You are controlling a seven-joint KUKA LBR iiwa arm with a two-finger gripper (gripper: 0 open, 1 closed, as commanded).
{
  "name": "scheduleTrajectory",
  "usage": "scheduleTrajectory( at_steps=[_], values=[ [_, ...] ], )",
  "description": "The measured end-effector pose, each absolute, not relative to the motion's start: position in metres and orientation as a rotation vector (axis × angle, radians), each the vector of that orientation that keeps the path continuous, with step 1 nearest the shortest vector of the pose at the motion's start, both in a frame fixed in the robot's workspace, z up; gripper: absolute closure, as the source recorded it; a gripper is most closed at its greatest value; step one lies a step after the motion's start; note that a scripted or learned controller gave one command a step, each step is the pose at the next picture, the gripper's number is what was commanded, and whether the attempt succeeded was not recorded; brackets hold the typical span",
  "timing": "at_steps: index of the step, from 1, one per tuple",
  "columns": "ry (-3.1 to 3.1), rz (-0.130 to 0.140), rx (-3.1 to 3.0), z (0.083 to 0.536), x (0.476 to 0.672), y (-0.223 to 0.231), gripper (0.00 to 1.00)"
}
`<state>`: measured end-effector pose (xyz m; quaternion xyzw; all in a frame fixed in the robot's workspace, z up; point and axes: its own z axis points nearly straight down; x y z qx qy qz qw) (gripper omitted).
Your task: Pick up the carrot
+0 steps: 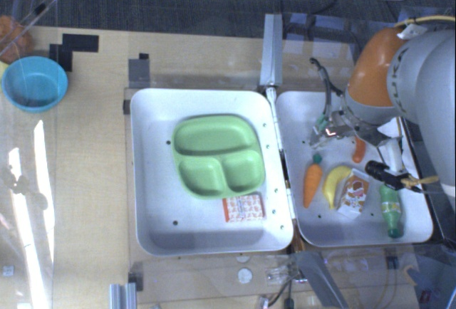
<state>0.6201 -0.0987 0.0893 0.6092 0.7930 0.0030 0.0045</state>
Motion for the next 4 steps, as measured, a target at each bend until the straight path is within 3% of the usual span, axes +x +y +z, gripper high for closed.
scheduleTrajectory(
  at_steps=[1,2,3,4],
  values=[
    [2.483,0.008,1.909,0.089,0.620,-0.099,0.00],
    [2.628,0.011,1.701,0.090,0.580,-0.097,0.00],
    [2.625,0.019,1.696,0.102,0.583,-0.095,1.00],
    [2.625,0.019,1.696,0.102,0.583,-0.095,0.00]
  ],
)
